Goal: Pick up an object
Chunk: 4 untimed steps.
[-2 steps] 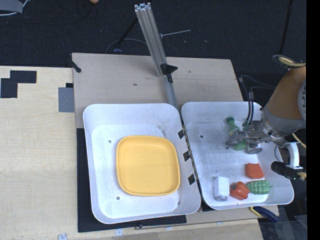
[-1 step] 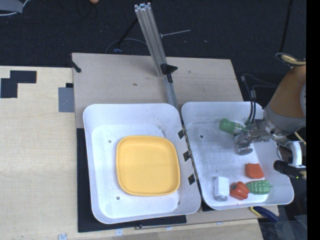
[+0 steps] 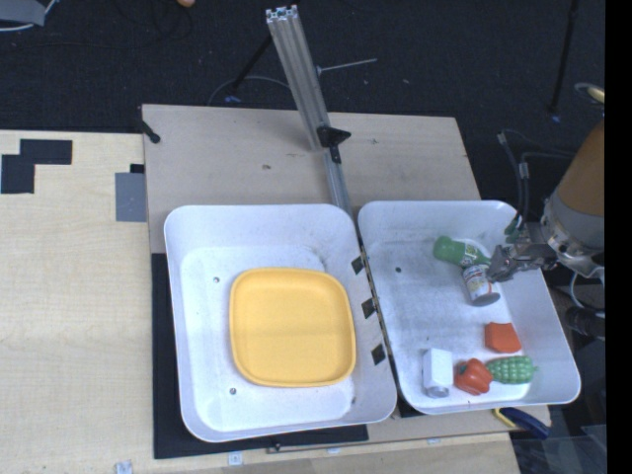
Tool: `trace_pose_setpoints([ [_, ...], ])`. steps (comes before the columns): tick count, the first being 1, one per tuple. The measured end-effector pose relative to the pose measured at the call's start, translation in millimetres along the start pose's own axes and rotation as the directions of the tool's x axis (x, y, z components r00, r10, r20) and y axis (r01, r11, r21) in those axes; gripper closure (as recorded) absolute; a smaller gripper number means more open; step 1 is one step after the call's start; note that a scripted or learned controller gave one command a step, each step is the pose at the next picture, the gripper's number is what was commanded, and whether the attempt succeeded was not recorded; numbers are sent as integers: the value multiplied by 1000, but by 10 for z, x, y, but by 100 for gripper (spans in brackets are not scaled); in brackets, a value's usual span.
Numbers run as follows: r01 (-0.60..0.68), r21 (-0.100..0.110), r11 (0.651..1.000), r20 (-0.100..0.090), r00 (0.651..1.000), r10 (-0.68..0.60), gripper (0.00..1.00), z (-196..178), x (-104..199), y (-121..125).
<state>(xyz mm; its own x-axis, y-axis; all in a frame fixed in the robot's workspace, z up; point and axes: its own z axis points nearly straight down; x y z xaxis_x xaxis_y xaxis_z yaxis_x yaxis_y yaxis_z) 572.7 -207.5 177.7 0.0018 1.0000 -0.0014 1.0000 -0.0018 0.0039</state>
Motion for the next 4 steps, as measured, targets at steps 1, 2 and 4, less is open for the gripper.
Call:
trace_pose_setpoints([
  [1, 2, 0, 1000, -1, 1000, -2, 100, -504, 97, 6],
  [2, 1, 2, 1000, -1, 1000, -1, 100, -793, 92, 11],
  [4, 6, 4, 1000, -3, 1000, -6, 100, -848, 1217, 50],
])
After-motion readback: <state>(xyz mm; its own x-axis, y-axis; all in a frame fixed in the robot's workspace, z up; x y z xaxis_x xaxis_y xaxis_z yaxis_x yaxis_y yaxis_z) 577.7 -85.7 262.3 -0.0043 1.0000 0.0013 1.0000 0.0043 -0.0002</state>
